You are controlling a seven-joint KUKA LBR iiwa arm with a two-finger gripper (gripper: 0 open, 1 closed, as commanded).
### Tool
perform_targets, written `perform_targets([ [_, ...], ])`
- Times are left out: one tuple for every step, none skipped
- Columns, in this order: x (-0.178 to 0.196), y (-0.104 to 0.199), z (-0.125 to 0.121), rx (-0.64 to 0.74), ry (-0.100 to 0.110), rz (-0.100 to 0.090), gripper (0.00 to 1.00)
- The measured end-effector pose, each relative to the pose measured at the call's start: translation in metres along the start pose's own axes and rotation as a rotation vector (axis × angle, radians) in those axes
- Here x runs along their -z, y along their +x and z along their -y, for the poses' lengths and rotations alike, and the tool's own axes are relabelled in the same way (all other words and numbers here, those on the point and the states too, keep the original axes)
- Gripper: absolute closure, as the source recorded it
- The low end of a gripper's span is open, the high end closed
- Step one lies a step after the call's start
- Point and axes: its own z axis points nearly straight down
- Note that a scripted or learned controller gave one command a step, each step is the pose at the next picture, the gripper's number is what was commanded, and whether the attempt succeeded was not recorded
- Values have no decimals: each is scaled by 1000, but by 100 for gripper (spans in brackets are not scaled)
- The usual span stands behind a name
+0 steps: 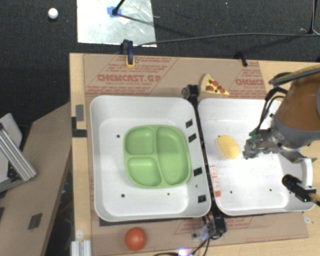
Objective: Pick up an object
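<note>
A yellow oblong object (229, 146) lies in the right bin (266, 201), near its left side. My gripper (250, 149) hangs low over that bin just right of the yellow object, close to it; whether it touches is unclear. A green divided plate (156, 156) sits in the middle of the left bin (104, 196).
A toy pizza slice (214, 85) rests on the board behind the right bin. A red ball (135, 238) lies on the board in front of the left bin. A blue clamp (128, 51) grips the board's back edge. The arm (304, 111) covers the right bin's far right.
</note>
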Motion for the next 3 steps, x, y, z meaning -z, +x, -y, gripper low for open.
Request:
perform_targets([
  [59, -7, -8, 0, 0, 0, 100],
  [99, -8, -10, 0, 1, 0, 100],
  [83, 47, -8, 5, 6, -3, 100],
])
